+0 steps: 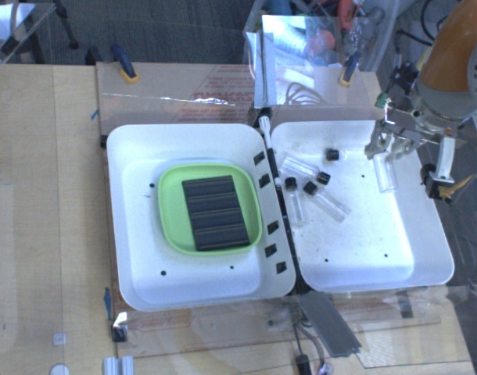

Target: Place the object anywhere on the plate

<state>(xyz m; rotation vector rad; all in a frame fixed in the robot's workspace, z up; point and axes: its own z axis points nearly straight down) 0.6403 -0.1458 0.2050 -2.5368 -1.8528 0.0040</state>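
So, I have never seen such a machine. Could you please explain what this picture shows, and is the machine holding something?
One camera looks down at a slant on a bench with two white bins. The grey and orange robot arm reaches in from the right; its pincer hangs over the right bin. A clear vial seems to hang at its tip, but a firm hold is hard to confirm. More clear vials with black caps lie in that bin. The left bin holds a green plate with a dark ribbed block on it.
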